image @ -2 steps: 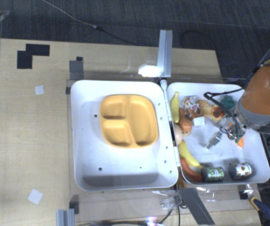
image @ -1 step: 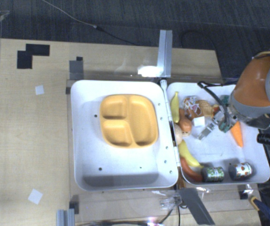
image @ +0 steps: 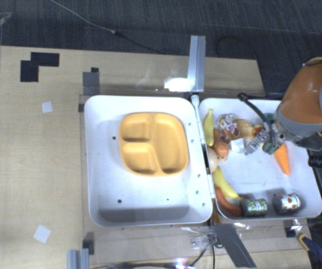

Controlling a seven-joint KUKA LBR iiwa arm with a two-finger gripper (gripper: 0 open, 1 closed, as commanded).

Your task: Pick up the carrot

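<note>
A pale wooden bench (image: 37,167) is seen on dark carpet (image: 150,10), bearing two white bins. A yellow divided plate (image: 152,143) lies in the left bin (image: 102,206). The carrot (image: 283,159) lies in the right bin (image: 307,189), just below the gripper (image: 269,143); a grasp cannot be told.

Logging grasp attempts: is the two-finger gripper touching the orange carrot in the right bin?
Cannot tell. In the camera view the gripper sits right at the top end of the orange carrot, but the arm's wrist hides any contact or gap.
</note>
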